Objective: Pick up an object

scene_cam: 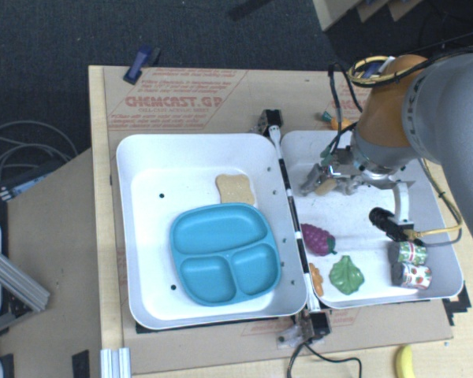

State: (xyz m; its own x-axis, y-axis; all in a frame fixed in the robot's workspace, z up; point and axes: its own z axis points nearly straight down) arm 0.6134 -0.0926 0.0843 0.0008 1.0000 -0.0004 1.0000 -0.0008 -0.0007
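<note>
My gripper (322,181) hangs low over the back left part of the right bin (449,270), with nothing seen in it. In front of it on the bin floor lie a purple bunch of grapes (318,240), a green leafy piece (346,275) and a small orange piece (316,279) against the left wall. A can with a red, green and white pattern (411,264) lies at the bin's right side. The grapes are a short way in front of the gripper and apart from it.
The left bin (134,211) holds a blue divided tray (225,252) and a slice of toast (235,188) behind it. The grey arm (445,109) reaches in over the right bin's back right. A blue item (140,64) lies on the board behind the bins.
</note>
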